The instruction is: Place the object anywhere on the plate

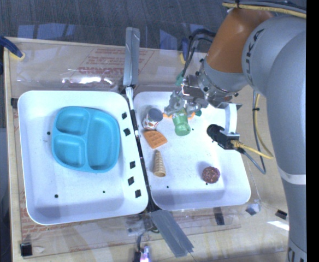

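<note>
Tabletop carries two white bins. Nearest in the right bin: dark red ball, then ice-cream cone, orange wedge and small grey-and-orange cup. Blue divided plate lies in the left bin, well apart. Farther back, gripper is clenched on a green bottle, hanging over the right bin's far part.

Single fixed camera above bench, looking down at slant. Mid-range framing: both white bins in full, left bin and right bin, side by side at centre. Arm enters from right edge, upper corner.
</note>
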